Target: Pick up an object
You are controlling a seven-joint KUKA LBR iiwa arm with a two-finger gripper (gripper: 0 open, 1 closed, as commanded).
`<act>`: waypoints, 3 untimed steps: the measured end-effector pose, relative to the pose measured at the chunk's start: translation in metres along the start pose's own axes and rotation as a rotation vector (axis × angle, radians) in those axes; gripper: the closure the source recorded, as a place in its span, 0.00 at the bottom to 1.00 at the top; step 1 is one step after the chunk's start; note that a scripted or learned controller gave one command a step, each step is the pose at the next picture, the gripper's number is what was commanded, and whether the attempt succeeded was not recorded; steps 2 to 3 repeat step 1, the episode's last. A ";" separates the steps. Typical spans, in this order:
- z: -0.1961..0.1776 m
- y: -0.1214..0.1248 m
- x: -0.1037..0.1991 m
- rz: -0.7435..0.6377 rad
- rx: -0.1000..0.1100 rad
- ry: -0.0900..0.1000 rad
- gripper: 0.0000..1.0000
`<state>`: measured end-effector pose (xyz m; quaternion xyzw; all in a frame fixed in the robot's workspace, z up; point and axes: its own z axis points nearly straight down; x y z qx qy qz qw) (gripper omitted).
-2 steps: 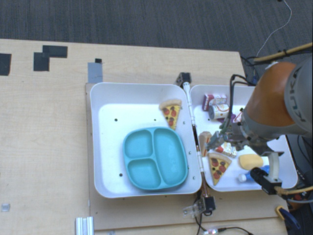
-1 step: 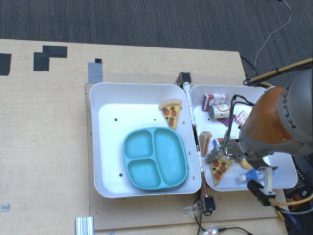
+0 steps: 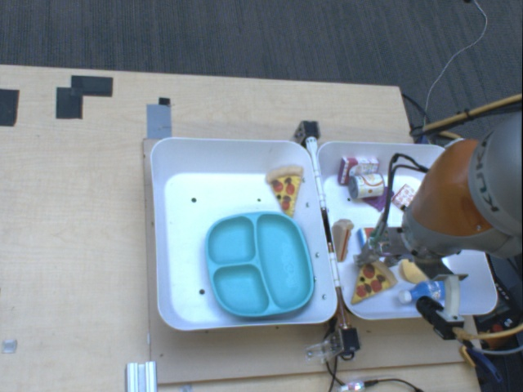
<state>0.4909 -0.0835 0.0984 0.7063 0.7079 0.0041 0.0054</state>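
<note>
Two shallow white plastic bins sit side by side on a pale wooden bench [image 3: 73, 219]. The left bin [image 3: 176, 243] holds a light-blue plastic plate with three compartments [image 3: 260, 263], lying flat toward the bin's near right corner. A toy pizza slice with red pepperoni spots [image 3: 285, 188] lies apart from the plate near the bin's far right edge, its tip pointing toward the plate.

The grey arm with its orange band [image 3: 445, 198] reaches in from the right and hangs over the right bin [image 3: 331, 188]. Its wrist ends above the bin's near middle, where the gripper [image 3: 377, 251] sits low, just over a second toy pizza slice [image 3: 372, 281] that lies flat on the bin floor near the front wall. The dark fingers appear to touch or hover right at that slice's upper edge, but the wrist blocks much of them, so I cannot tell whether they stand apart or together, and nothing is plainly seen held between them.

Just left of the gripper lies a small brown stick-shaped piece [image 3: 342, 238]. At the far end of the right bin stand a purple-and-white carton [image 3: 357, 168] and a silver can with a label [image 3: 367, 186], touching each other. A small blue-and-white bottle [image 3: 422, 292] lies near the bin's front, partly under the arm.
</note>
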 end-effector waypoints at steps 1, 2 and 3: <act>-0.087 -0.002 0.073 -0.003 0.010 0.004 1.00; -0.087 -0.002 0.073 -0.003 0.010 0.004 1.00; -0.087 -0.002 0.073 -0.003 0.010 0.004 1.00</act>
